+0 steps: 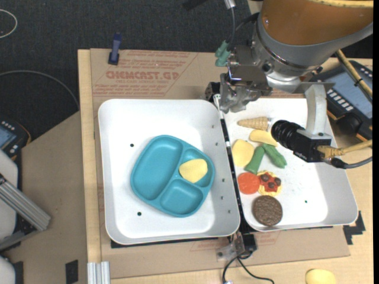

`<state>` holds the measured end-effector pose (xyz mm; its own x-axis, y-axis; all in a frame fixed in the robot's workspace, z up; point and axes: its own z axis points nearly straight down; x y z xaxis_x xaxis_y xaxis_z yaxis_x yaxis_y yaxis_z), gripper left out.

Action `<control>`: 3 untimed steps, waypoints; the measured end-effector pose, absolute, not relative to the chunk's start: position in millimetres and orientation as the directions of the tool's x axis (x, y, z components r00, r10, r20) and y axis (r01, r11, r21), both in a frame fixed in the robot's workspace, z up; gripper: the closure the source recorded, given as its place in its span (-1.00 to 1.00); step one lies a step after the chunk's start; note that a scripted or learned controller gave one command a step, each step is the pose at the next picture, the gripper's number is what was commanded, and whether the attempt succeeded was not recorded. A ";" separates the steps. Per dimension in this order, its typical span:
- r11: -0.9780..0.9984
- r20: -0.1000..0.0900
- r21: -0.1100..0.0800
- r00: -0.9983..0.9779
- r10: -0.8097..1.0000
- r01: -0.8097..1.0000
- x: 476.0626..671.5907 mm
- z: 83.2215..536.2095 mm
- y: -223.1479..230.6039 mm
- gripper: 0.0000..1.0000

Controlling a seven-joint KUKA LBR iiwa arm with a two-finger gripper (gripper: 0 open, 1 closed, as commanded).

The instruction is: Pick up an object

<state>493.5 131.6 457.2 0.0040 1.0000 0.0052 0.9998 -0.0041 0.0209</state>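
Toys, assorted play food, lie clustered in the right bin, toward its left half: cone at 12 o'clock of the cluster, yellow piece just below it, pale slice at 9 o'clock, green pods at centre, tomato and pizza slice side by side lower down, brown cookie at 6 o'clock, alone. One further yellow piece rests in a compartment of the blue tray, left bin.

Gripper: over the divide between the bins at their 12 o'clock end, beside the cone. Jaws: whether spread or pressed together cannot be told; nothing is seen between them.

Handling note, as judgement: the cookie, standing apart, looks the cleanest target; the pods, slice and yellow piece touch or overlap, so a descent there risks nudging neighbours. Centre the jaws over a single item, align across its narrow width, keep off the bin wall, and descend fully before closing.
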 end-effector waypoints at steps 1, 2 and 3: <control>-0.005 -0.002 -0.009 0.005 1.000 1.000 483.7 378.6 97.6 1.00; 0.006 0.004 0.008 -0.006 1.000 1.000 479.2 440.8 148.1 1.00; 0.006 0.004 0.007 -0.006 1.000 1.000 503.9 479.6 200.3 1.00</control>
